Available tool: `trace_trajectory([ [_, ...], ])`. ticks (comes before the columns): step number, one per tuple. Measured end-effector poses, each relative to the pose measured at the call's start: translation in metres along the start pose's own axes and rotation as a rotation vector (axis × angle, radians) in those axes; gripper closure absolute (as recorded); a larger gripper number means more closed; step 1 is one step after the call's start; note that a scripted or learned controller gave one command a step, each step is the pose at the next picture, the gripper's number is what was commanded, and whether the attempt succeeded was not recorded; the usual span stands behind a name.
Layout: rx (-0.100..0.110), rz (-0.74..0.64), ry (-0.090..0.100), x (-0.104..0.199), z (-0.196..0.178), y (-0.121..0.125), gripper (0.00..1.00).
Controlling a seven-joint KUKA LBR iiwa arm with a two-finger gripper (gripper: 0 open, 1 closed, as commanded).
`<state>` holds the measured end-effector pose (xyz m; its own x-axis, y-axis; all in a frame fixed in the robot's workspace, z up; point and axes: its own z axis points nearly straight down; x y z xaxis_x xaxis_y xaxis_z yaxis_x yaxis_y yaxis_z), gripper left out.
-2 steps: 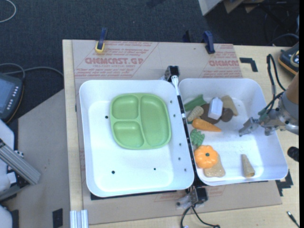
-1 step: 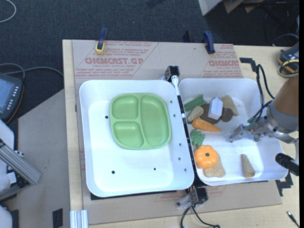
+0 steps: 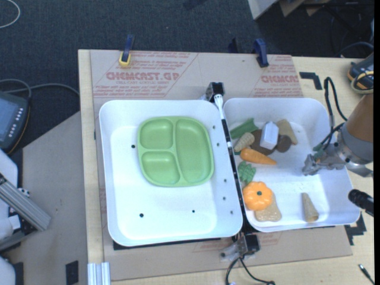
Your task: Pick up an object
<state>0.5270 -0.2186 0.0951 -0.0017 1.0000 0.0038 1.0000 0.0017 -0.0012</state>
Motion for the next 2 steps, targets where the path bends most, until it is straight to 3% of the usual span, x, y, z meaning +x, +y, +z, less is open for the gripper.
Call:
trace_trajectory([
  [1, -0.008, 0.001, -0.008, -0.004, -0.054, 0.011, 1.00],
  [2, -0.008, 0.001, -0.007, -0.002, -0.107, 0.002, 1.00],
])
